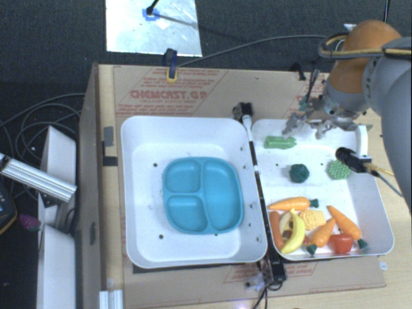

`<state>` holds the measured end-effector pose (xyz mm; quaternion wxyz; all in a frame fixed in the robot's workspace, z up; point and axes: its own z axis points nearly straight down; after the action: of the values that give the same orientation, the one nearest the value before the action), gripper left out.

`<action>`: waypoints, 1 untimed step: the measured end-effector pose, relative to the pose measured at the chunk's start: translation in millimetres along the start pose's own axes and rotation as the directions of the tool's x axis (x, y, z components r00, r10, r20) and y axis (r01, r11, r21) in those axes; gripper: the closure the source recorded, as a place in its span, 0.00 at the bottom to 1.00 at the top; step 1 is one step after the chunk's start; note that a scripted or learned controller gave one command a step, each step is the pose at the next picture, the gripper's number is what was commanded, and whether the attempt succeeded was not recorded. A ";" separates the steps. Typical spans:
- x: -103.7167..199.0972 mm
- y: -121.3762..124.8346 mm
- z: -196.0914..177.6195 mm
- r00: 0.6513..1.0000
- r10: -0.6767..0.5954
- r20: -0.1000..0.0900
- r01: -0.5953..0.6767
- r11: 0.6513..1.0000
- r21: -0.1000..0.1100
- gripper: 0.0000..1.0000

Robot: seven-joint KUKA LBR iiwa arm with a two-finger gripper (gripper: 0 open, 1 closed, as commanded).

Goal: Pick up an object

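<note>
white plastic bins sit side by side on the bench. the left bin (138,172) holds a blue divided plate (202,194). the right bin (380,221) holds toy food: a pale green piece (279,143) near its far edge, a dark green ball (299,172), a bumpy light green piece (338,169), and at the near end 2 carrots (291,204) (344,221), a banana (295,231), corn (313,219) and a red pepper (342,243). the gripper (306,126) hangs over the right bin's far edge, just beside the pale green piece, its fingers spread apart with nothing between them.
</note>
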<state>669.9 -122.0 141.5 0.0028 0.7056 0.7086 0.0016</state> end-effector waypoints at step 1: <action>18.7 -51.4 -56.2 1.000 0.002 -0.001 -0.002 1.000 0.002 0.00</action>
<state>618.1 -103.4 197.3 0.0017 0.7064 0.7078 0.0012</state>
